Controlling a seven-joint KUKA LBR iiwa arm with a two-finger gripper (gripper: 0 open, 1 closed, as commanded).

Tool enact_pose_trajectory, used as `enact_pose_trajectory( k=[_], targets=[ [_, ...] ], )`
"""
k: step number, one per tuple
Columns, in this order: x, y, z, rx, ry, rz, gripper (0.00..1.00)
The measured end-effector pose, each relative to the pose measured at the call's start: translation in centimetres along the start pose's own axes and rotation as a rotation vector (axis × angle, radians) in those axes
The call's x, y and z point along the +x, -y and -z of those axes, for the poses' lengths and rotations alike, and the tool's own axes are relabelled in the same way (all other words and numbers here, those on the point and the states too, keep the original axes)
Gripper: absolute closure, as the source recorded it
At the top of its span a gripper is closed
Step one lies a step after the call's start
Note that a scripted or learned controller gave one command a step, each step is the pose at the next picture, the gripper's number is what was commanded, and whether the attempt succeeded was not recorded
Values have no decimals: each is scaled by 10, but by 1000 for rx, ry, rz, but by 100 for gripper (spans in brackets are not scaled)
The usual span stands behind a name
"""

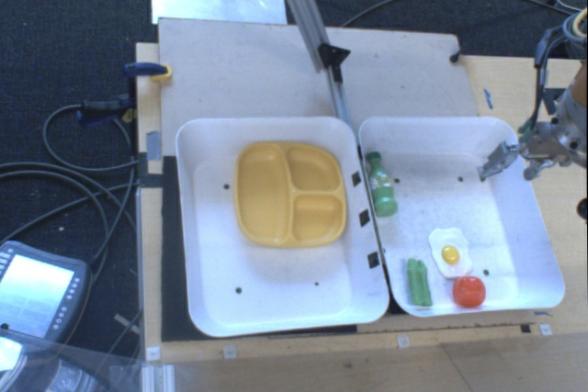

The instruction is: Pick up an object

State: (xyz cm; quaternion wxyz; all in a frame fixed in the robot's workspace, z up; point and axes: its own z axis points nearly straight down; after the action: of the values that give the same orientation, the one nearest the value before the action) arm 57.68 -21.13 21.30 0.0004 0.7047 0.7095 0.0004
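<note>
I see two white bins side by side on the worktop [276,69]. The left bin [207,289] holds a yellow divided plate [289,193], lying flat with its three compartments facing up.

In the right bin [528,234] there are four small items. A green bottle [380,185] lies on its side against the bin's left wall, its long axis running from far to near with the narrow cap end toward the far side; I cannot read any label on it. Near the front edge, a green pod [419,282] lies with its long axis also running far to near. Just right of it sits a fried egg [449,252], yolk up, and a red tomato [469,291] rests just in front of the egg, close to the front wall.

My gripper [499,162] hangs over the far right part of the right bin, well apart from all four items. Its jaws look released, with nothing between them.
</note>
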Motion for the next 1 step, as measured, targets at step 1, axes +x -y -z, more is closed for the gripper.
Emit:
enact_pose_trajectory(
  k=[1],
  targets=[
    [0, 0, 0, 0, 0, 0, 0]
  ],
)
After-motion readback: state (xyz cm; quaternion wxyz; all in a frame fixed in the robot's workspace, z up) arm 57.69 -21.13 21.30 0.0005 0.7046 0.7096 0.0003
